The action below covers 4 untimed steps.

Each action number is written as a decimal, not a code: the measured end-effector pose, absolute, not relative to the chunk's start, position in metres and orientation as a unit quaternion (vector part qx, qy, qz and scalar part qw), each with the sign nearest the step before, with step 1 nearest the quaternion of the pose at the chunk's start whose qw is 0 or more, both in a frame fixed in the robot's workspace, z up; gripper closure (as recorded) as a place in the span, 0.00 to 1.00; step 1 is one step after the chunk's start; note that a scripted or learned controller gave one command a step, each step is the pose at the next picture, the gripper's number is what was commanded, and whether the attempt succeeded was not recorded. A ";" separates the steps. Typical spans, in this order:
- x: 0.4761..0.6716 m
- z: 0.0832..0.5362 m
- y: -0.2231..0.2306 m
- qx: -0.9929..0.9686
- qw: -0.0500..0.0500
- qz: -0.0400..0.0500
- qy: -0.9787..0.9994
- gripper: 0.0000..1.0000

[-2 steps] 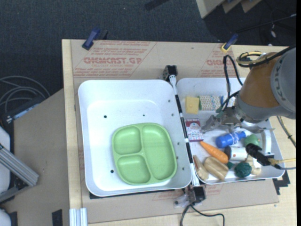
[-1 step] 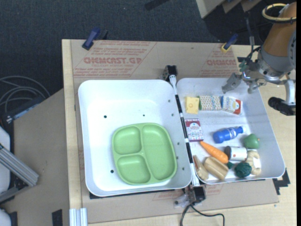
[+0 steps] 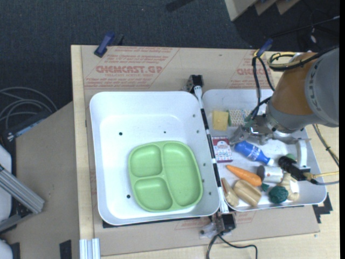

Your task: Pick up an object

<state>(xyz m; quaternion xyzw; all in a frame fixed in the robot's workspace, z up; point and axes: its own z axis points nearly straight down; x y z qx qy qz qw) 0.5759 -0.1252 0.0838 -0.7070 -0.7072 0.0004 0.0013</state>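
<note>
Where the grey arm [image 3: 302,90] with its orange band is brought in from the right, the gripper [image 3: 252,129] is seen low over the right bin [image 3: 237,97], near that bin's middle. Whether the gripper is spread or pressed together cannot be told, since it is seen from above and is partly covered by the wrist; nothing can be made out as pinched in it.

Just beside the gripper, on the near side, a blue bottle [image 3: 252,151] is laid on its side on the bin floor, tilted across the bin. A yellow sponge [image 3: 220,120] is placed toward the far left corner of the same bin, with a small speckled pad [image 3: 236,116] just beside it. A red and white box [image 3: 221,149] is set against the left wall. Nearer the front, a carrot [image 3: 243,174] is laid at a slant, and a bread roll [image 3: 246,192] is found just beyond it at the front edge. A dark green lump [image 3: 278,194] is seen near the roll, toward the front right corner.

The left bin [image 3: 145,109] is occupied by a green divided plate [image 3: 163,175], which is laid flat toward the front. Both bins are carried side by side, touching, on a tabletop [image 3: 135,69] covered with printed brown board.
</note>
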 end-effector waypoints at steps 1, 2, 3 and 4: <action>0.490 0.084 -0.142 -0.708 0.000 0.001 -0.707 0.00; 0.569 0.085 -0.127 -0.707 0.000 -0.001 -0.708 0.00; 0.478 0.086 -0.181 -0.708 0.001 0.001 -0.706 0.00; 0.579 0.138 -0.200 -0.707 -0.002 -0.001 -0.708 0.00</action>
